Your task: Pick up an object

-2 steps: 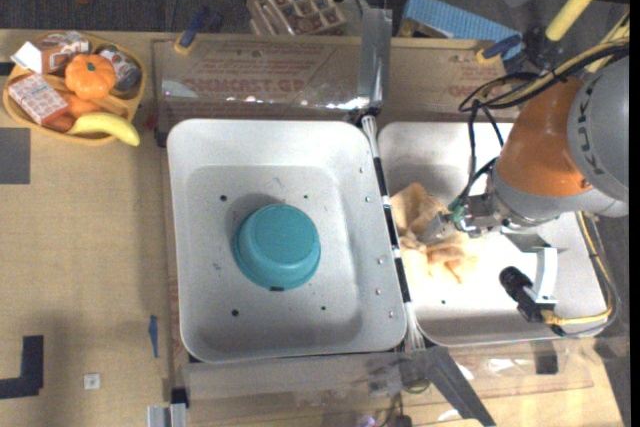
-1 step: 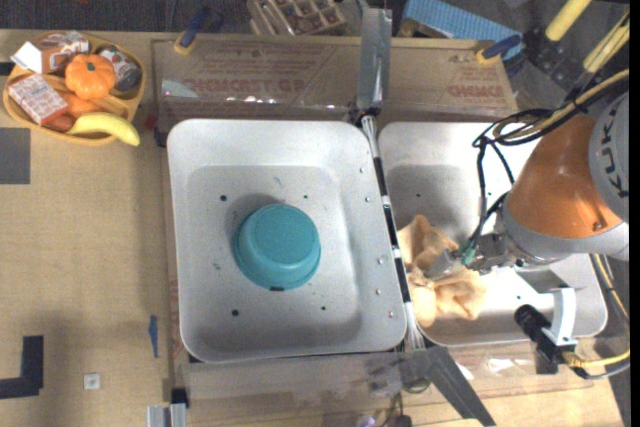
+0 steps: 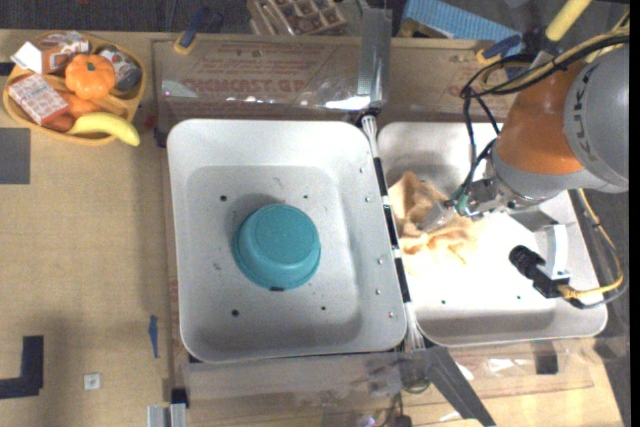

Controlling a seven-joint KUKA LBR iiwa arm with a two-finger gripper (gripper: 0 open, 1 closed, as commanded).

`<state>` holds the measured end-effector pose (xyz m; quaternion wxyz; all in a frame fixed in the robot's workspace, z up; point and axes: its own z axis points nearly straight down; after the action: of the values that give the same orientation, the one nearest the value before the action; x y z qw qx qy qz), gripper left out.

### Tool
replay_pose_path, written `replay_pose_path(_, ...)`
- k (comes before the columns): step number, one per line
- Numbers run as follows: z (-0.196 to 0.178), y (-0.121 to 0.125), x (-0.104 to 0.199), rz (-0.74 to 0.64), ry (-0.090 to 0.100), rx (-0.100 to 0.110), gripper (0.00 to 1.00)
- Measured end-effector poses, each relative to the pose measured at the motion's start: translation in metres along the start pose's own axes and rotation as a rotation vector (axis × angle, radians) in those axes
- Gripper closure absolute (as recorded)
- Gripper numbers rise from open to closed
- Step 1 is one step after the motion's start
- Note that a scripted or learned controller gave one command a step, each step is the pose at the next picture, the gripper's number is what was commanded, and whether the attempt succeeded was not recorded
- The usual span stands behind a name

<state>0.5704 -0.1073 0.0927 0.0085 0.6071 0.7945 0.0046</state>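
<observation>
Camera view, L to R: teal bowl [image 3: 278, 245] is sitting inverted in L bin [image 3: 200, 165]. Tan cloth [image 3: 425, 215] is lying at R bin's [image 3: 500, 300] L side. Gripper [image 3: 450, 212] is touching cloth; finger opening: cannot tell.

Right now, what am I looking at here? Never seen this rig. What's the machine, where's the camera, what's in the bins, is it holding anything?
One camera, fixed above the bench, looks down at a slant. The grey arm with the orange band is a KUKA robot arm reaching in from the right. Two shallow white bins sit side by side. The left bin holds an upside-down teal bowl. The right bin holds a crumpled tan, cloth-like object. The gripper is down at that object's edge, but the view is too blurred to tell whether anything is held. A dish of toy fruit sits at the bench's far left.
</observation>
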Motion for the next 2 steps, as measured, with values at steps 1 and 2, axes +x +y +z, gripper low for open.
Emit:
replay_pose_path(1,-0.0107,0.0004,-0.0014,0.004,0.000,-0.003,1.00)
replay_pose_path(2,-0.0110,0.0003,-0.0019,0.005,-0.001,-0.004,0.00)
